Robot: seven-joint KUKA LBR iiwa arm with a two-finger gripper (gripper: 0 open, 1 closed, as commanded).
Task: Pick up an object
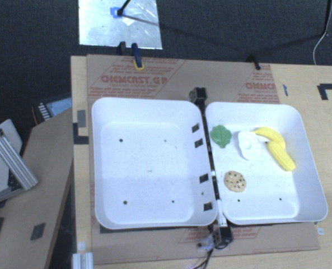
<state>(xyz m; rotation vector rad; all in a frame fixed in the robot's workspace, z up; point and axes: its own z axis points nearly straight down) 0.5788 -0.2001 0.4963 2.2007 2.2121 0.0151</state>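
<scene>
The right bin (308, 167) holds several small objects. A yellow banana (276, 147) lies toward its back right. Touching the banana's left end is a white, flat, rounded piece (248, 144). A green leafy piece (221, 135) sits near the bin's left wall. A round tan cookie with dark chips (234, 181) lies closer to the front, apart from the others.
The left bin (107, 167) stands beside the right one, joined by black clips (201, 144) along the shared wall. Both rest on a brown cardboard sheet (154, 80). A shiny metal plate (120, 15) lies at the back, and an aluminium rail (9, 156) is at the far left.
</scene>
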